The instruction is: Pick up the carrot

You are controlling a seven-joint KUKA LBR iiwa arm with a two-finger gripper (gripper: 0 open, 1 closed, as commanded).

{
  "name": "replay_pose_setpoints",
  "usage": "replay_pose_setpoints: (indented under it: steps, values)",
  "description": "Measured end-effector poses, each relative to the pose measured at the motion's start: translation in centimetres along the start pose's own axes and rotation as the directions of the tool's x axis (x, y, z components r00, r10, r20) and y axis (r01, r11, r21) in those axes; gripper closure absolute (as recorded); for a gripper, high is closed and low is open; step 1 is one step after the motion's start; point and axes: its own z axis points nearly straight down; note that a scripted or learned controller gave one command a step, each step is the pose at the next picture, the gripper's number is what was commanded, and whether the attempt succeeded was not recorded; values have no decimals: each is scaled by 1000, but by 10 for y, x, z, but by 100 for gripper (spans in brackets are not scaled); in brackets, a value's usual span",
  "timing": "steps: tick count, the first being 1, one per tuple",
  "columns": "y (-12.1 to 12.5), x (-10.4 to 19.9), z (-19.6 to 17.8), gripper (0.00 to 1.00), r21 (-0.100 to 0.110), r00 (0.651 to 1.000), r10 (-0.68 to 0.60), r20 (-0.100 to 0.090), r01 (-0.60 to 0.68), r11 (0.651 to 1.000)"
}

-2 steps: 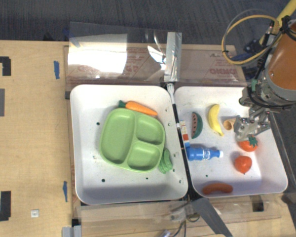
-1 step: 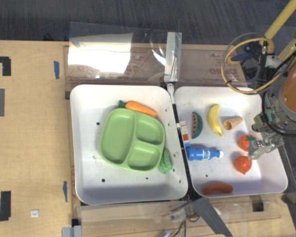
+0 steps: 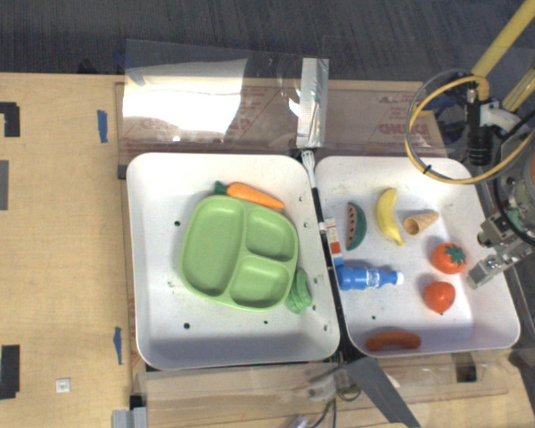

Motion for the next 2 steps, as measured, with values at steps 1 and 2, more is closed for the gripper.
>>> replay_pose_setpoints:
  steps: [1, 2]
  values:
    - [-57, 75, 22, 100, 0, 961, -275, 3, 275, 961]
    - [-1, 5, 36, 100, -4, 953, -303, 4, 303, 953]
